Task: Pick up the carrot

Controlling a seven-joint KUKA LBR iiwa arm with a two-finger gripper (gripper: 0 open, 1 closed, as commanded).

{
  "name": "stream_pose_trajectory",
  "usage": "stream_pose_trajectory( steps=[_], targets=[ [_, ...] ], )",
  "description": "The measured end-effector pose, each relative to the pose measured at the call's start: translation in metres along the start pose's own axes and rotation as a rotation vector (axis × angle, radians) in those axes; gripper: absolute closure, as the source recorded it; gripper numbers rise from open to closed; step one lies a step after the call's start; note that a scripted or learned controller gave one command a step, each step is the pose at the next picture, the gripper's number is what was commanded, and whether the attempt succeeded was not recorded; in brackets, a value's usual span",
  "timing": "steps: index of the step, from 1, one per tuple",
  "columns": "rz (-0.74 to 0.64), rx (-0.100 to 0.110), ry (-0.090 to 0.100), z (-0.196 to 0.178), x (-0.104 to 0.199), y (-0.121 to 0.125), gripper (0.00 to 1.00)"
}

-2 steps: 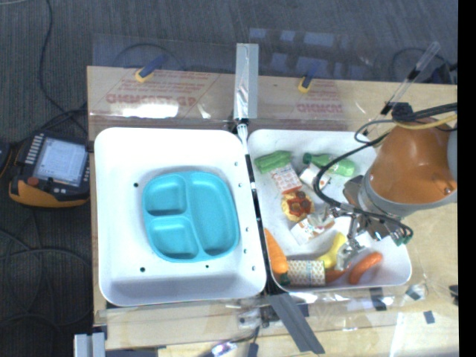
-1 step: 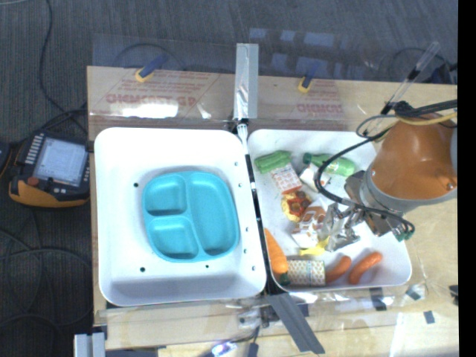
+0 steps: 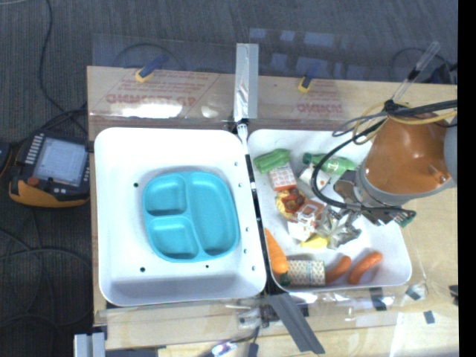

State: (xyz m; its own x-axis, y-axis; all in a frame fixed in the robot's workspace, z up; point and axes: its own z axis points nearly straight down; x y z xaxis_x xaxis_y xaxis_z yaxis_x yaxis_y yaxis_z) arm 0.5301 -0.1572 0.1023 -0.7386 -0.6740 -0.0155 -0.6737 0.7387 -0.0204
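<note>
The carrot [image 3: 275, 256] is a small orange cone lying against the left wall of the right bin [image 3: 396, 274], near the front corner. My gripper [image 3: 341, 226] hangs low over the middle of that bin among the toy foods, to the right of the carrot and a little behind it. It does not touch the carrot. The orange band of the arm [image 3: 405, 155] sits above and to the right of it.
A blue divided tray [image 3: 192, 214] lies in the left bin [image 3: 123, 274]. Around the gripper are a patterned can [image 3: 305, 271], two red sausages [image 3: 364, 266], a yellow piece [image 3: 317, 242], snack packets [image 3: 282, 177], a green block [image 3: 271, 160] and a green bottle [image 3: 332, 163].
</note>
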Motion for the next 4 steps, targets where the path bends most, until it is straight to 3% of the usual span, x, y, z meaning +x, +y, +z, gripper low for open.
stream_pose_trajectory(
  steps=[1,2,3,4],
  targets=[
    [0.246,0.008,-0.009,0.001,0.014,-0.075,1.0],
    [0.614,0.01,-0.01,0.001,-0.056,-0.005,1.0],
    [1.102,-0.005,0.014,-0.007,-0.052,0.019,1.0],
    [1.006,-0.005,0.014,-0.006,-0.044,-0.015,1.0]
  ],
)
